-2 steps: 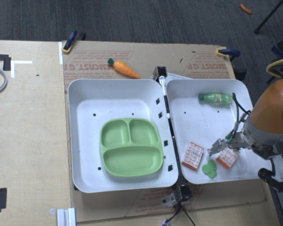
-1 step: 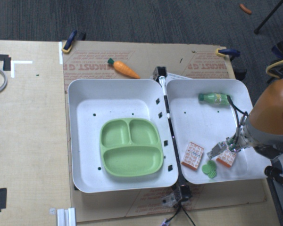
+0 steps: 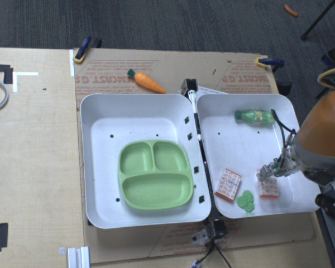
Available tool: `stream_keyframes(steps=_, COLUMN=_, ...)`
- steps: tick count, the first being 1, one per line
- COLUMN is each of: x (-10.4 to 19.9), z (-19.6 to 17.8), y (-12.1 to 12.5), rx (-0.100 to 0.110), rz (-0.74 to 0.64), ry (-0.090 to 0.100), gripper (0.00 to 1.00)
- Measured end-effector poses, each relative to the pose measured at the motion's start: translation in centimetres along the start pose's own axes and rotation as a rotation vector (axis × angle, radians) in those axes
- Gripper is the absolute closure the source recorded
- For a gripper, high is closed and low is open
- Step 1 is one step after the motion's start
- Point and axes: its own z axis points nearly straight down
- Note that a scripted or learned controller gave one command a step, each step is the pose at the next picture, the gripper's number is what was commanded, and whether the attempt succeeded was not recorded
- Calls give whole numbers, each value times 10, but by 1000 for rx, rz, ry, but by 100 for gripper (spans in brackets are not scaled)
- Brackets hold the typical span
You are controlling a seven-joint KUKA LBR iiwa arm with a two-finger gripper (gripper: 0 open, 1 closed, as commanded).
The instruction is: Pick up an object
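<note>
In the right bin (image 3: 285,108), my gripper (image 3: 267,173) hangs low near the front right, just above and touching the upper edge of a small orange-and-white packet (image 3: 269,191). A second orange-and-white packet (image 3: 229,184) lies to the left of it, with a small green leafy piece (image 3: 246,200) beside it at the front. A green bottle (image 3: 255,116) lies on its side at the back of this bin. The arm's orange band (image 3: 324,128) hangs over the bin's right rim.
The left bin (image 3: 95,149) holds a green divided plate (image 3: 155,175). A toy carrot (image 3: 147,81) lies on the cardboard behind the bins. Clamps sit at the cardboard's back corners, one blue (image 3: 82,49) and another (image 3: 271,63).
</note>
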Motion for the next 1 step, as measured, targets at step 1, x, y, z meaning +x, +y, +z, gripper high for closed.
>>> stream_keyframes(steps=1, x=63, z=-100, y=25, rx=11, rz=-160, ry=16, gripper=100)
